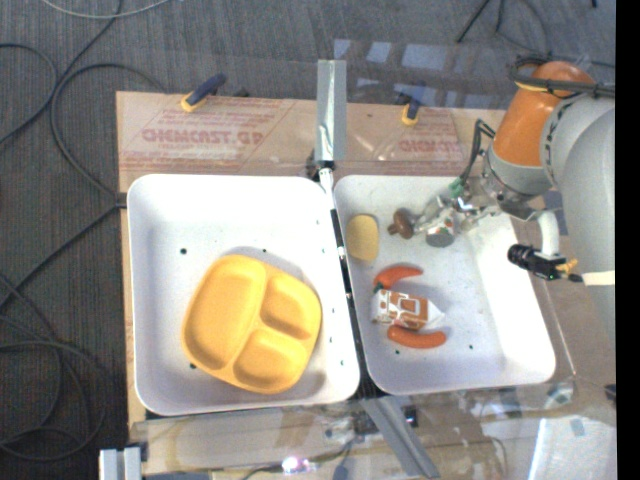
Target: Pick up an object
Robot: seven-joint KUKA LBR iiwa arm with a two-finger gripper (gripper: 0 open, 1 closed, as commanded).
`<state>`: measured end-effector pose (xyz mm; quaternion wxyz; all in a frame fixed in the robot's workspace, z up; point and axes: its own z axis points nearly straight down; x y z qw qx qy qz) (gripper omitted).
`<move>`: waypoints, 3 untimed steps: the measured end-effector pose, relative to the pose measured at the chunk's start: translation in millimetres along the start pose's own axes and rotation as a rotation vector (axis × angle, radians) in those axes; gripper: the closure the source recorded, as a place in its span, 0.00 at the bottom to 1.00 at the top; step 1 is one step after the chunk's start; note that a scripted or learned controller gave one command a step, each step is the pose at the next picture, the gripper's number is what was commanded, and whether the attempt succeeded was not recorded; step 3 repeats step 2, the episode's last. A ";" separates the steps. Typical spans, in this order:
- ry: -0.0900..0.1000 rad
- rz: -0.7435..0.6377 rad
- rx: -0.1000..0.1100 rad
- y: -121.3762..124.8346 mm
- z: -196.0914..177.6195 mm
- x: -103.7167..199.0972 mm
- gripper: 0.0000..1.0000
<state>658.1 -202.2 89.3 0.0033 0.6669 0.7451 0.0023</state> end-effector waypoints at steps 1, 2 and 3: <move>-0.006 0.000 -0.001 0.1 -10.8 -2.0 1.00; 0.000 0.109 0.009 16.3 -94.4 45.7 1.00; 0.000 0.109 0.009 16.3 -94.4 45.7 1.00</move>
